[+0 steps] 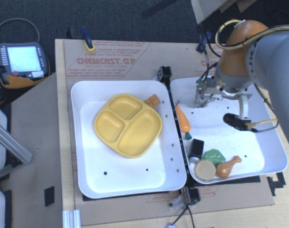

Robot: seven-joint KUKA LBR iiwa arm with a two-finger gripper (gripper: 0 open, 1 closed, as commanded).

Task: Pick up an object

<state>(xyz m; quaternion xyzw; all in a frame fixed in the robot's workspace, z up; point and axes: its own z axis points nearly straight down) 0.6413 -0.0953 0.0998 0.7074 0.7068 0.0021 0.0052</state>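
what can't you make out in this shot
- Tool, camera view: fingers too small and dark against the right bin to tell open from shut.
- Brown block: partly hidden behind the yellow plate.
- Arm's upper part: cut off by the right edge.

We can read one piece of text: red block lettering on the brown board [117, 58] that lies on the bench behind the bins. Its large line reads roughly "CHEMCAST G P", though the last letters are unclear to us. Smaller red lines run above and below it, too small to make out. The handheld screen [23, 60] at far left glows, but we read nothing on it.
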